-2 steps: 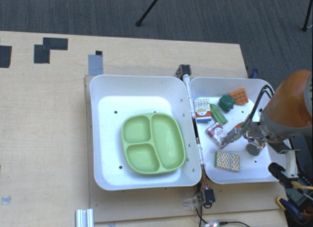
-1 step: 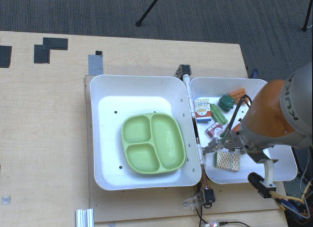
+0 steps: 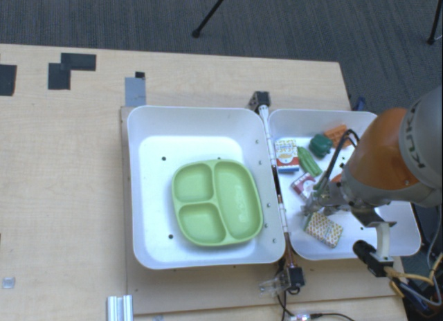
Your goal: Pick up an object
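My gripper (image 3: 316, 203) is low in the right bin (image 3: 408, 240), just above a beige patterned packet (image 3: 324, 229) and right beside a red wrapper (image 3: 300, 185). Further back in that bin lie a small white and yellow box (image 3: 286, 151), a long green vegetable (image 3: 309, 164), a round dark green piece (image 3: 320, 144) and an orange carrot-like piece (image 3: 336, 132). The arm's orange band (image 3: 381, 157) hides the bin's right middle. I see nothing lifted off the bin floor.
The left bin (image 3: 156, 174) holds a light green plate (image 3: 217, 203) with three compartments. A ridge (image 3: 272, 174) separates the two bins. Dark tape patches (image 3: 69, 69) mark the bench at far left.
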You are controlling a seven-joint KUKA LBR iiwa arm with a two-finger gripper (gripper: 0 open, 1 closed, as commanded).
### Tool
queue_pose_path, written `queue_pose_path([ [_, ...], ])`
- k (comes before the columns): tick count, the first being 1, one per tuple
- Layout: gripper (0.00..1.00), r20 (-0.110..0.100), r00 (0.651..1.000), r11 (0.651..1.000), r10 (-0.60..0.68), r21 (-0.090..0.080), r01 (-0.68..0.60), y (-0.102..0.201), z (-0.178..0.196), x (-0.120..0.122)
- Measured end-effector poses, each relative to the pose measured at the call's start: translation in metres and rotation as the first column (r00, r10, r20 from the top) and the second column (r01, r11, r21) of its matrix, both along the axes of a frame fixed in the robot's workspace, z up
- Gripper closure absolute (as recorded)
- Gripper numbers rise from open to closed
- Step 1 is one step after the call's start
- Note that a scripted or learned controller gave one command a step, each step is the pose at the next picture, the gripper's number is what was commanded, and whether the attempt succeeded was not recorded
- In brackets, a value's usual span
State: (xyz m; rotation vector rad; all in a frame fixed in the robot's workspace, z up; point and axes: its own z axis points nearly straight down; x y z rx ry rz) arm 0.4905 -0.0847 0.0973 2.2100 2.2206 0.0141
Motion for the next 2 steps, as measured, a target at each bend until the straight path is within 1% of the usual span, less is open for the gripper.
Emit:
queue_pose_path([
  [1,1.00,-0.009,1.000,1.000,-0.001,0.001,0.001,0.086,0.087,-0.003],
  [2,1.00,-0.011,1.000,1.000,0.000,0.001,0.000,0.160,0.087,-0.004],
])
